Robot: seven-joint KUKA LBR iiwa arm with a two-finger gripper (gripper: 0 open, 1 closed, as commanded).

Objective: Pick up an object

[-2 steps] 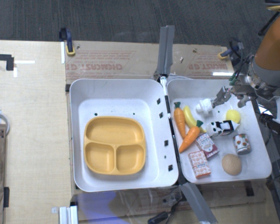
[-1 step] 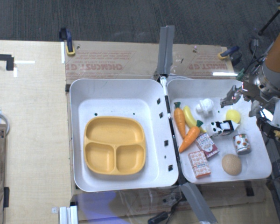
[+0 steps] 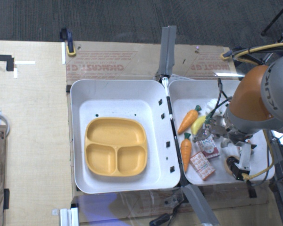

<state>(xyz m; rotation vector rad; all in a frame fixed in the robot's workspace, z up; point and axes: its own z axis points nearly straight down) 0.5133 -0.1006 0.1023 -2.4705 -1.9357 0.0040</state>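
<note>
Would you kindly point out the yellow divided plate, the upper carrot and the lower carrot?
yellow divided plate (image 3: 116, 132), camera view, on its large upper compartment.
upper carrot (image 3: 188, 121), camera view, mid orange body.
lower carrot (image 3: 186, 153), camera view, mid orange body.

You're looking at a robotics lab, not a home. The arm (image 3: 254, 98), grey with an orange band, reaches over a plywood bench (image 3: 28, 126) fitted with two white bins (image 3: 78, 126) held in place by clips and a grey divider post (image 3: 168, 51). Cardboard (image 3: 146, 60) lines the bench behind them, tape marks (image 3: 23, 62) sit on the wood, and cables (image 3: 254, 51) run loose at the right. Dark carpet (image 3: 108, 8) lies beyond. Toy food (image 3: 187, 121) and a yellow tray (image 3: 116, 146) serve as props.
</note>
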